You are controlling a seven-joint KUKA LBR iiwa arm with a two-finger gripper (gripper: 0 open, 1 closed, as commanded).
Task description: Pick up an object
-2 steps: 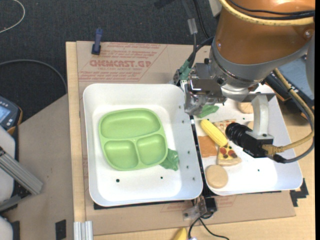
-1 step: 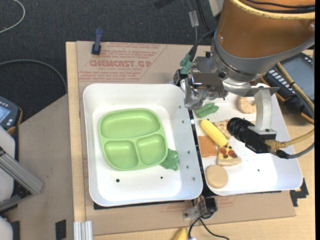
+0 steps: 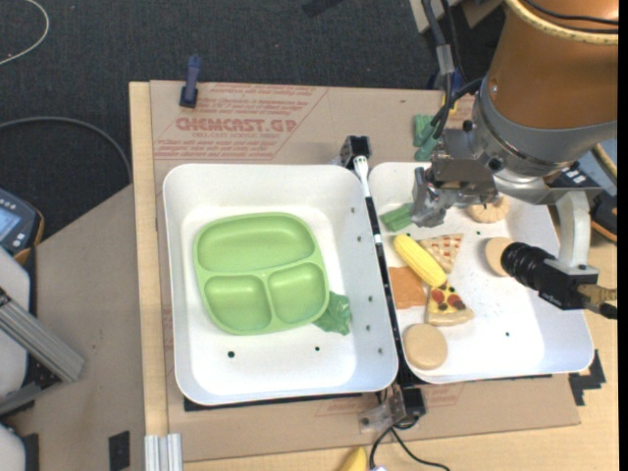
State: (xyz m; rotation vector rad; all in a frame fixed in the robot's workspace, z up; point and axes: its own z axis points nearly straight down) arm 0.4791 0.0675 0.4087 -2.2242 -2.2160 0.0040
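Pickup not yet achieved, in my judgement: the grey metal hand hangs low at the upper left of the right white bin, finger state unreadable, with the yellow plastic corn cob just below it, lying unlifted.

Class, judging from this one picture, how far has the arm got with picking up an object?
Done: the gripper has been brought over the right bin, low near the green leaf at its far left corner. In hand: nothing can be seen held. Left: the lift itself; the corn, pizza slice and round cookie lie in the bin.
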